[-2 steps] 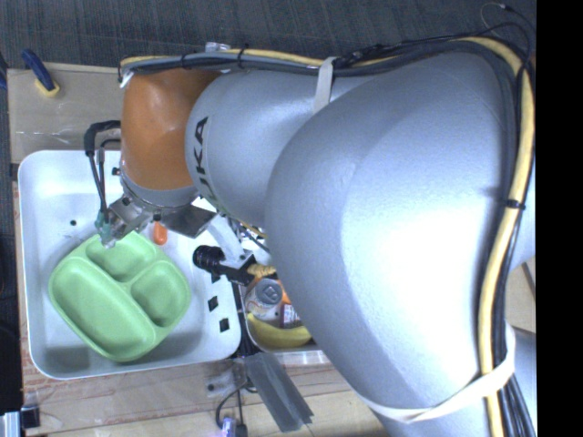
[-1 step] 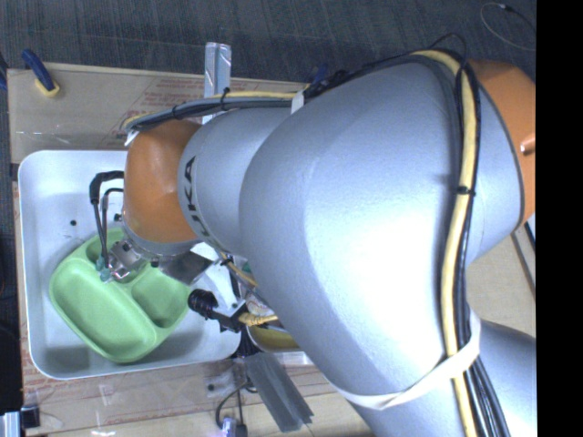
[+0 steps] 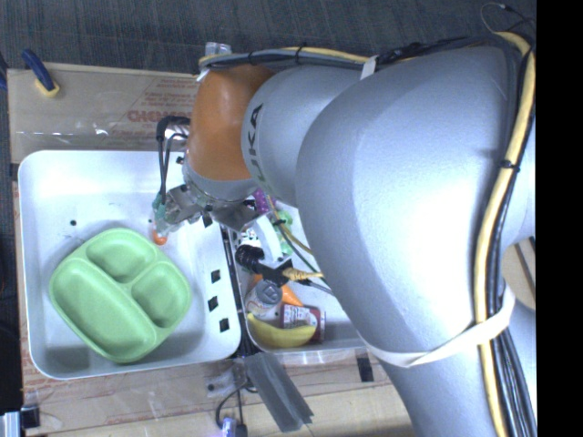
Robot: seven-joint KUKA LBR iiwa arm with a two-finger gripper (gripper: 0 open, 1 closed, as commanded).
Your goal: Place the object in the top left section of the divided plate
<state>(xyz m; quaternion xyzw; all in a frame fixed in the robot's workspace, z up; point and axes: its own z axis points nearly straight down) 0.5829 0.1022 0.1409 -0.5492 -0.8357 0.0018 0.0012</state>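
Gripper (image 3: pixel 164 218) hangs just above the green plate's (image 3: pixel 91 312) upper edge in the left bin (image 3: pixel 55 176), with something small and orange (image 3: pixel 160 237) at its tip; whether it grips this, I cannot tell. Judging by the bare plate sections, placing remains undone.

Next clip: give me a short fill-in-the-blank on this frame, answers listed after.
1. The divided plate is coloured ____.
2. The plate has ____ sections.
3. The plate lies in the ____ bin of the camera view.
4. The banana lies in the ____ bin.

Missing words: green; three; left; right
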